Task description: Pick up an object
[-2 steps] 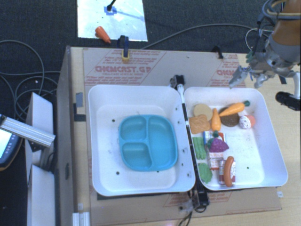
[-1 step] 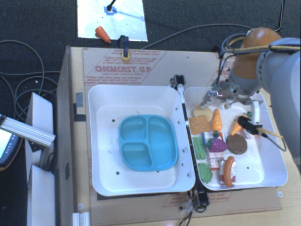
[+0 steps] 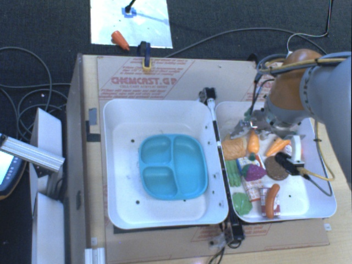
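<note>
Two white bins are seen on the worktop. The left bin (image 3: 118, 147) holds a blue divided tray (image 3: 173, 166). The right bin (image 3: 322, 199) holds toy foods below the claw (image 3: 254, 126): a carrot (image 3: 253, 143) just beneath it, upright, long axis running away from the claw; a sausage (image 3: 270, 200) well below; a purple piece (image 3: 254, 172) between. The claw's grip cannot be told.

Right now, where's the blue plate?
The blue plate lies flat in the middle of the left bin, across the divider from the right bin with its pile of toy food.
</note>
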